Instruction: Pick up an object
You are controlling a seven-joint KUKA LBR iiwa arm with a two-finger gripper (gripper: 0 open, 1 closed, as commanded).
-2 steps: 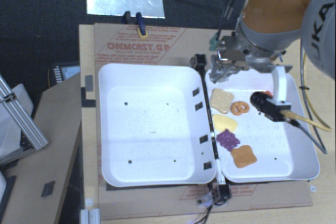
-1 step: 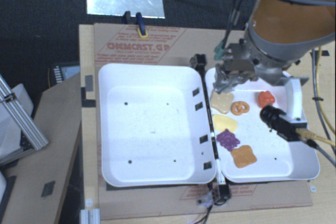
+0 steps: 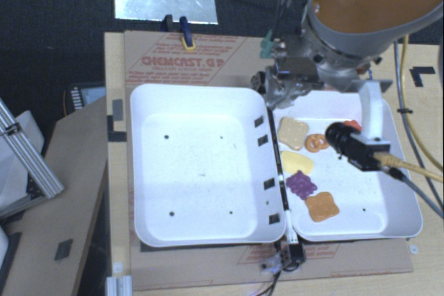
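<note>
The left bin [image 3: 198, 163] lay beside the right bin [image 3: 388, 218], their inner walls touching. Along the right bin's left side lay a beige toast piece [image 3: 292, 133], a pretzel [image 3: 316, 143], a yellow piece [image 3: 297, 163], a purple grape cluster [image 3: 302, 184] and an orange-brown piece [image 3: 322, 206]. The gripper [image 3: 281, 90] hung over the right bin's far left corner, above the toast piece; its state could not be determined.
</note>
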